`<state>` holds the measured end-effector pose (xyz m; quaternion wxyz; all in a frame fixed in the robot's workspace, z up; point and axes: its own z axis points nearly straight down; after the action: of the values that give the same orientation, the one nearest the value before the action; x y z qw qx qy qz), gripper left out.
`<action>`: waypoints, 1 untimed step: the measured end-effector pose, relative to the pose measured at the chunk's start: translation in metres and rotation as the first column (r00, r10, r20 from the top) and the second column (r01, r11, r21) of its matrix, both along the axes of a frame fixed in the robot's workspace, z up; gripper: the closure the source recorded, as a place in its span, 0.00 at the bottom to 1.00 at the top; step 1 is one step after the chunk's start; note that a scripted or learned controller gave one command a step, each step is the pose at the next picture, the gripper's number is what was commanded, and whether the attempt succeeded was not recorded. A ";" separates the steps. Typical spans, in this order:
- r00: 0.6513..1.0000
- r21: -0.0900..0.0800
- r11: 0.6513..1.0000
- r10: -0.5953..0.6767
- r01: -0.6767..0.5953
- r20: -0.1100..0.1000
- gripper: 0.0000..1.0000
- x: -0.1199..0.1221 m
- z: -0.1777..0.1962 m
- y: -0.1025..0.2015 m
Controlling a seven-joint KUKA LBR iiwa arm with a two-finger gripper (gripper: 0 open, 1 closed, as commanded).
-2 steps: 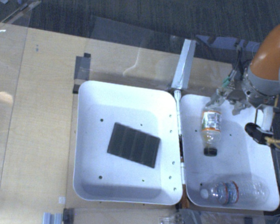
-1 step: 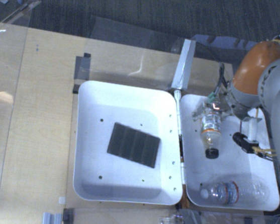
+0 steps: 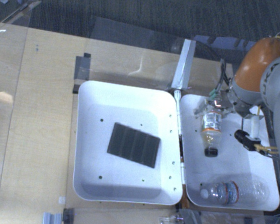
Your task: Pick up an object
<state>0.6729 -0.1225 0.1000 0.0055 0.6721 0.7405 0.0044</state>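
Camera view: the gripper (image 3: 216,104) is seen low over the right bin (image 3: 266,198), directly above a small bottle (image 3: 210,129). The bottle's long axis runs away from the wrist, its dark cap (image 3: 211,152) nearest the camera. Whether it is clamped cannot be told. No label text can be read. A clear bottle (image 3: 224,191) lies near the front wall; a dark mat (image 3: 134,145) lies in the left bin (image 3: 84,175).

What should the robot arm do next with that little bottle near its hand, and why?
Probably lift straight up, slowly. The gripper sits at the top of a small bottle hanging over the right bin, so a gentle rise would show whether the bottle really comes along. The fingers are too blurred to judge the grip.
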 end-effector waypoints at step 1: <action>0.999 0.002 0.999 -0.037 0.037 -0.004 1.00 -0.002 0.088 0.073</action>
<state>0.6708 -0.0494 0.1880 0.0035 0.6856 0.7280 0.0035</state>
